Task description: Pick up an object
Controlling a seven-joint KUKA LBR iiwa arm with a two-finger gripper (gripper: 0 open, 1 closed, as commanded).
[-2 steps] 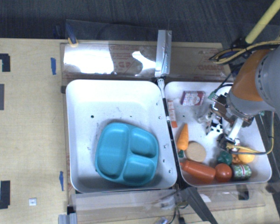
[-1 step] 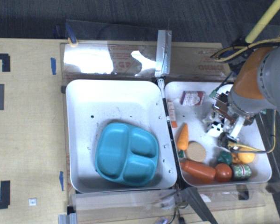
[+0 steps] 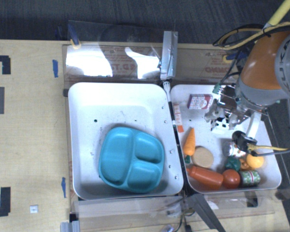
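Toy food crowds the right bin [image 3: 273, 144]: a carrot [image 3: 189, 142], a round tan cookie [image 3: 203, 157], a red sausage [image 3: 204, 176], a tomato [image 3: 231, 178], a small green can [image 3: 250, 178] and a yellow piece [image 3: 254, 161] lie along its near side, with a red-and-white carton [image 3: 199, 101] near the far wall. Over the middle of that bin hangs the gripper [image 3: 221, 116], whether apart or together I cannot tell, just above a small black-and-white toy [image 3: 223, 123]. Beside it, the left bin [image 3: 82, 129] bears a blue divided plate [image 3: 131, 159].

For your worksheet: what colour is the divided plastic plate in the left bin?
Teal blue plate, clearest in the camera view.
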